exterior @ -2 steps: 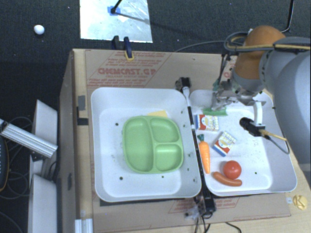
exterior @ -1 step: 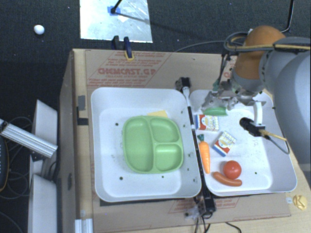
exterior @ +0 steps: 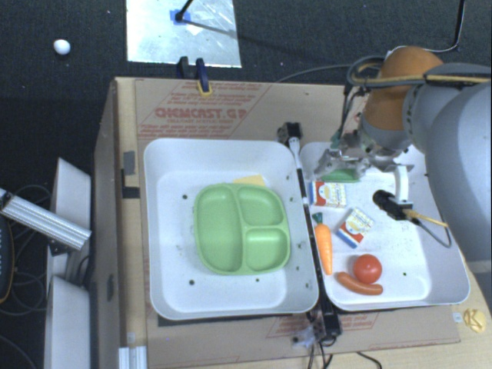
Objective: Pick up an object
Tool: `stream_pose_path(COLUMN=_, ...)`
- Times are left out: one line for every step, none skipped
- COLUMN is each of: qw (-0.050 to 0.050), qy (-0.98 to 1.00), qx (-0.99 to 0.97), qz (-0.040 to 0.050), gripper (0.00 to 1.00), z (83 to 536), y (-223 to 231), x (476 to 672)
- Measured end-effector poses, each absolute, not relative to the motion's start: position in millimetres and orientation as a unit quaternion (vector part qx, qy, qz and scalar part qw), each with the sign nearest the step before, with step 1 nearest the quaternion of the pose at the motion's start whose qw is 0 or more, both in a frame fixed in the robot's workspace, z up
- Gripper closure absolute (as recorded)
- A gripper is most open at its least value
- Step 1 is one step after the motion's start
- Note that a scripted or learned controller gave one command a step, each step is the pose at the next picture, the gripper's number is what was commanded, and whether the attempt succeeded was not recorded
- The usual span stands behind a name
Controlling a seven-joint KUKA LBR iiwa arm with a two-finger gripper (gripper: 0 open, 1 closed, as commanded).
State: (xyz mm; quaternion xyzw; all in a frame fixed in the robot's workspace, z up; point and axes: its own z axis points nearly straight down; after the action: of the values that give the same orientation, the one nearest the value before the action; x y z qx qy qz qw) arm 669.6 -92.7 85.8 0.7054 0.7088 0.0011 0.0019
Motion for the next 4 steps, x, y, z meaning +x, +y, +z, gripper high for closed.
stream_pose_path(qw=0.003, qy=0.709, qx=0.705, qz=0.0025, gripper=1.0, z=98.3, y=-92.7, x=671.1)
stream_pose_path(qw=0.003, qy=0.709, qx=0.705, qz=0.0024, gripper=0.0, z=98.2, y=-92.7, x=671.0)
stream_pose_path(qw=0.002, qy=0.708, qx=0.707, qz=0.0009, gripper=0.0, z=85.5, y=-99.9, x=669.4)
stream_pose_path(qw=0.003, qy=0.708, qx=0.706, qz=0.0022, gripper=1.0, z=98.2, y=-99.7, x=671.0)
